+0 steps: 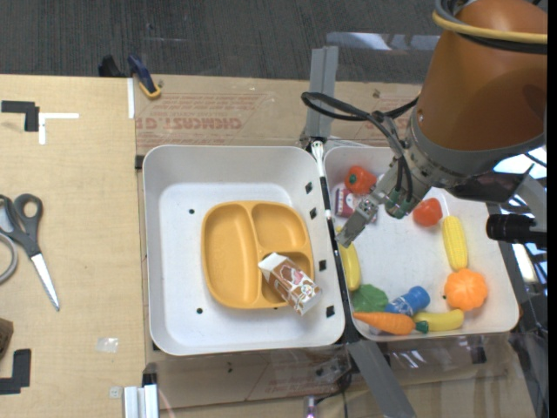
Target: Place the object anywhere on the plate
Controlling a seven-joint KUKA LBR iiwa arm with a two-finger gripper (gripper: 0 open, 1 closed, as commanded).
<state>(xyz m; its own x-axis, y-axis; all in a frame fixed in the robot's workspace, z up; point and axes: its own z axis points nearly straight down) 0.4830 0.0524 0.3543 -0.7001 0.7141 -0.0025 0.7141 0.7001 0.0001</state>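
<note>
Carton first: a small white and brown printed milk-style carton (291, 283) lies tipped on its side at about 4 o'clock on the yellow two-compartment plastic plate (252, 252), its lower end hanging past the plate's rim toward the floor of the left shallow white bin (165, 233). By my reading the placement is done or nearly so, and the main risk is that perch: a nudge could tip the carton off the edge into the bin. At about 2 o'clock from the plate, the grey two-finger end effector (372, 209) hangs over the right shallow white bin (500, 320) near the shared wall, with nothing between its fingers; I cannot tell how wide they stand. A low sweep back to 9 o'clock could clip the wall or knock the carton. Beneath and around it sit a red tomato-like toy (358, 179), a yellow corn cob (454, 241), an orange fruit (466, 289) and an orange carrot (384, 322), any of which a descent might catch by mistake.
</note>
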